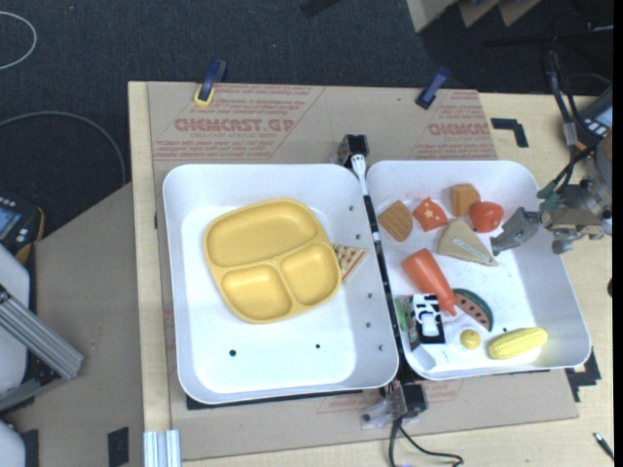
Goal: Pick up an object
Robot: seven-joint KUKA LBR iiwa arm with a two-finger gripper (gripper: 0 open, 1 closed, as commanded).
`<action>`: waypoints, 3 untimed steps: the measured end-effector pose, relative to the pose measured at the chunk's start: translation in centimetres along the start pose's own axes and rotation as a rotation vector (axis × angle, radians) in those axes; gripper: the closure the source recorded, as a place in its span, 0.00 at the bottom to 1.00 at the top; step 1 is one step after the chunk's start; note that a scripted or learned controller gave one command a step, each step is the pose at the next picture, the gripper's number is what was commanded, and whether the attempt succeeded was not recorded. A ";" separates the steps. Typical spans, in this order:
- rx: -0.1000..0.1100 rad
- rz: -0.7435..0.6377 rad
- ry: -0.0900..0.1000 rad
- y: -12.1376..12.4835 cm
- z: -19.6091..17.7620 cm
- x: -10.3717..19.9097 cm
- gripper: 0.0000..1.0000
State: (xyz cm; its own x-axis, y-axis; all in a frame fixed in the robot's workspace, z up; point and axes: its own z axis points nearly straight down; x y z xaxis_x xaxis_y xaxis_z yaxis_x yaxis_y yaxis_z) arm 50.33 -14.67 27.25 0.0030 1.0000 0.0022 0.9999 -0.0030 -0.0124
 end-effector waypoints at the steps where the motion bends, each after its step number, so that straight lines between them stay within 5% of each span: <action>1: -0.013 -0.003 -0.003 0.2 -0.7 0.0 0.00; 3: -0.010 -0.003 -0.001 1.2 8.7 -0.7 0.00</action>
State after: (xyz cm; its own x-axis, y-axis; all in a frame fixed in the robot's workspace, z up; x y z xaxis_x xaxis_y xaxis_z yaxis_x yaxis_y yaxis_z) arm 51.39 -15.37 18.53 0.0002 1.0000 0.0015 1.0000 -0.0002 -0.0028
